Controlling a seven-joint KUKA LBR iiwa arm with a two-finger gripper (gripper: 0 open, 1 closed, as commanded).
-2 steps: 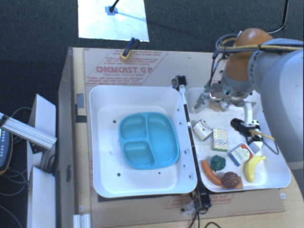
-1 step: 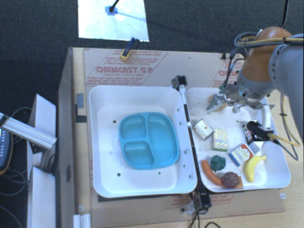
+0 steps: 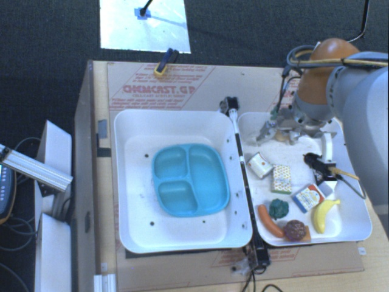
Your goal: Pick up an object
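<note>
While the gripper hangs low at the right bin's far end, well beyond the banana, its fingers' state I can't tell — too blurred.

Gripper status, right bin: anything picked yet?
Gripper low at the right bin's far end, nothing seen in it. Toys sit untouched: banana, carrot, small boxes. Blue tray in the left bin.

Robot lab: bench, white bins
</note>
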